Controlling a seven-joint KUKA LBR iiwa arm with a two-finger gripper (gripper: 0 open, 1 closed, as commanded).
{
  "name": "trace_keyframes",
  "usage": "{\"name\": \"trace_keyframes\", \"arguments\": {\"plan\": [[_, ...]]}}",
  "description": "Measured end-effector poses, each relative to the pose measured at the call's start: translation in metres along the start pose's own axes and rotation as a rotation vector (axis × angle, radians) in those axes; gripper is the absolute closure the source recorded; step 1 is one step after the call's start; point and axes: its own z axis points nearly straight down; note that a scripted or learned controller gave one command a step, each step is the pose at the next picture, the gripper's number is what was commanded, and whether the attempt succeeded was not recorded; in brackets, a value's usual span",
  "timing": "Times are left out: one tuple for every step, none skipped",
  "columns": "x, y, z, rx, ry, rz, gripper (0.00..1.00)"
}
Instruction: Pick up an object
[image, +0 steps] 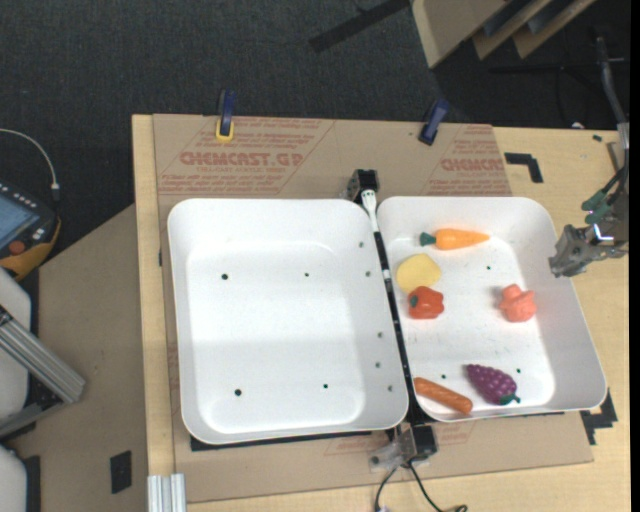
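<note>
the counter (300, 150) carries 2 white bins; the right bin (560, 330) holds a carrot (456, 238), sausage (442, 395), grapes (490, 381), lemon (418, 270), pepper (425, 302) and a pink piece (517, 303). the tool (575, 250) hangs just past its right rim, grip impossible to tell.

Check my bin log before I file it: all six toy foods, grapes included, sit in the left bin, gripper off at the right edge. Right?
Wrong bin. The camera view shows the six foods, including the purple grapes, in the right bin; the gripper is at its right edge.
</note>
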Motion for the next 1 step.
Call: {"name": "trace_keyframes", "arguments": {"plan": [[-0.0001,0.0008,-0.0102,-0.003,-0.001,0.0,1.0]]}}
